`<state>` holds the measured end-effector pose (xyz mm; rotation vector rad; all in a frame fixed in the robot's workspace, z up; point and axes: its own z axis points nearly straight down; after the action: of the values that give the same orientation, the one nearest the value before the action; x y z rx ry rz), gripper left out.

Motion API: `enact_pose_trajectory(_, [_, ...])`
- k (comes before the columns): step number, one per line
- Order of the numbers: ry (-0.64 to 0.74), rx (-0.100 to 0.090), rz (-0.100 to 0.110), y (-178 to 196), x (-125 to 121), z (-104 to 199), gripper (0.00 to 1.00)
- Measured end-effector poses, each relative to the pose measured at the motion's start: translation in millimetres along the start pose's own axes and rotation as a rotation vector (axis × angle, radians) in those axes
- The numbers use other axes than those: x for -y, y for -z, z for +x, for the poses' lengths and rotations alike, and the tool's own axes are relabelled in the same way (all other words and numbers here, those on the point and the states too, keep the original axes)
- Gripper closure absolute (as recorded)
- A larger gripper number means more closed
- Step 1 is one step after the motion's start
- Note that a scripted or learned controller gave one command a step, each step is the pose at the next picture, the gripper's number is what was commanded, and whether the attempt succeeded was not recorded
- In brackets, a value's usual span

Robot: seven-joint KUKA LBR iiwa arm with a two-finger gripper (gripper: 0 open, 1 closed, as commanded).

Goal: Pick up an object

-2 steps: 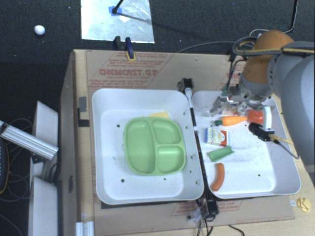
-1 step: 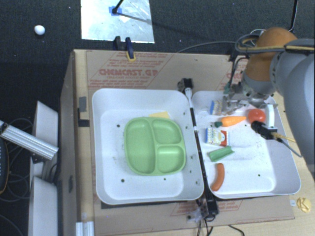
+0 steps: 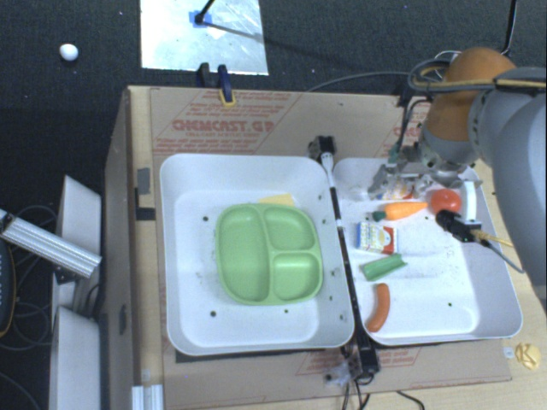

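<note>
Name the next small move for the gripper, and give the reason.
Probably lower straight down onto the carrot. The gripper hangs just above it at the back of the right bin, nothing visibly held, and the carrot lies apart from the other items.

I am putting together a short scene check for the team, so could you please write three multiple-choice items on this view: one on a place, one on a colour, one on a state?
1. Where is the divided plate?
A. left bin
B. right bin
C. on the floor

2. What colour is that plate?
A. red
B. green
C. blue

3. How does the sausage lie?
A. stacked on the carrot
B. inside the plate
C. alone on the bin floor, near the front of the right bin

Answers: 1 A, it lies flat in the left bin. 2 B, it is pale green throughout. 3 C, the sausage touches nothing, and the carrot lies farther back, by the gripper.
</note>
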<state>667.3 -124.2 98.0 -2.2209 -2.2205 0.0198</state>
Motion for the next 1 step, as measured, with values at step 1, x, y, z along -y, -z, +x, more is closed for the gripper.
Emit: enact_pose_trajectory(1, [-0.001, -0.011, 0.0, -10.7, -0.7, -9.3, 0.0])
